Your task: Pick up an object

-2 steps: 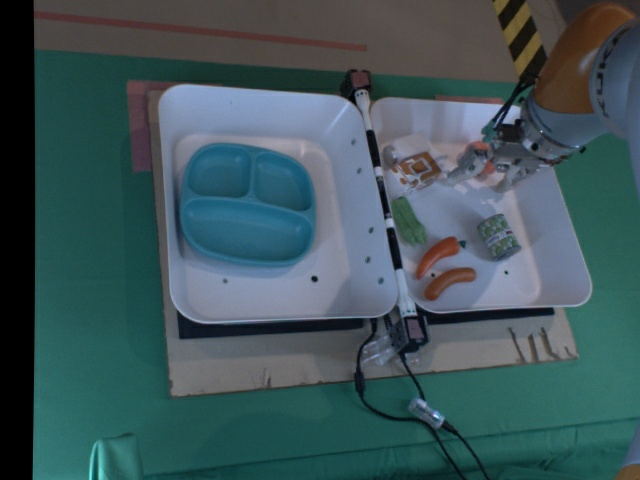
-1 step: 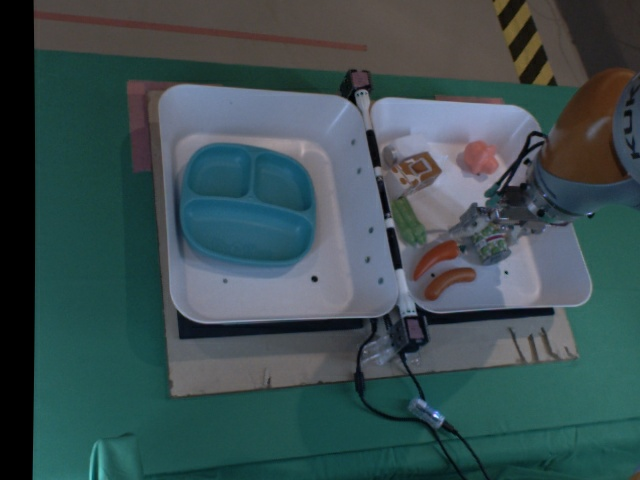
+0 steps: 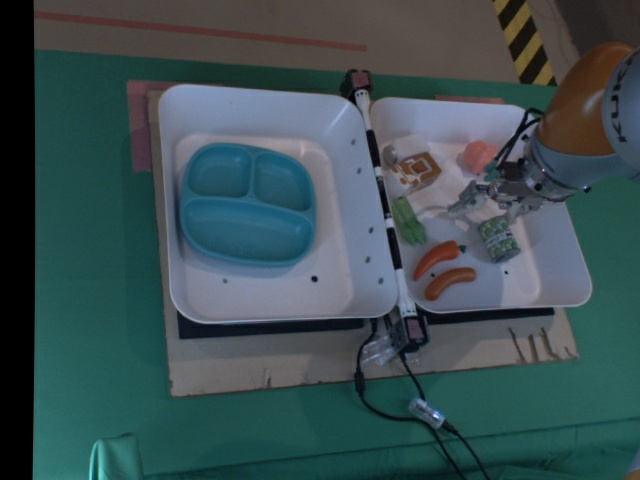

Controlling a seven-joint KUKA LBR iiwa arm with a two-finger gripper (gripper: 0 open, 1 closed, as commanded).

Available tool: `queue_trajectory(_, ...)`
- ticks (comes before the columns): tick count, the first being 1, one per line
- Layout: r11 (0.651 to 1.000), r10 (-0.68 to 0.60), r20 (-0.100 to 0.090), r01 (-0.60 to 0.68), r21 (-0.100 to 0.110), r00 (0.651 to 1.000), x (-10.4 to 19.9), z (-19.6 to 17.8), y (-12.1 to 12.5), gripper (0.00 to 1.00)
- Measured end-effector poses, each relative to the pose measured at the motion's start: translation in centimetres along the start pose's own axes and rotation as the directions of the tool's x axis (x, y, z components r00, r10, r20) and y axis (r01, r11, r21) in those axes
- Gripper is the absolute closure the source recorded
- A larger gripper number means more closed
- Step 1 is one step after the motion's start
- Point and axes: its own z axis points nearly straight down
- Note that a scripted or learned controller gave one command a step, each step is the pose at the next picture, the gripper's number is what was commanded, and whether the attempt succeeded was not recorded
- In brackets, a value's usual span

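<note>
Tool (image 3: pixel 497 199) low over the right bin (image 3: pixel 560 268), reaching in from the right, fingers spread apart with nothing between them, tips just above and beside a small green-labelled can (image 3: pixel 497 238) lying tilted on the bin floor. Nearest the front edge of that bin, two orange-red sausages (image 3: pixel 449 282), one at the rim side, the other (image 3: pixel 436 259) just behind it, angled and close together. Further back and toward the divider, a green leafy toy vegetable (image 3: pixel 408 220), then a small orange-and-white box (image 3: pixel 415 171) with a white piece beside it. Behind the tool, a pink-orange lump (image 3: pixel 478 155) near the back wall, partly covered by cables. Grey arm with orange band (image 3: pixel 585 103) above the wrist, rising off to the right. In the left bin (image 3: pixel 200 298), a blue divided plate (image 3: pixel 247 204) with three compartments, sitting flat near the middle. Under both bins, cardboard on the green counter (image 3: pixel 90 268); in front, black cables trailing from the joint between the bins.
</note>
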Motion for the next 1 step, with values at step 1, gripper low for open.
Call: queue_trajectory(1, 1.0, -0.002, -0.001, 0.002, 0.003, 1.0, -0.2, 0.19, 6.27, 0.0)
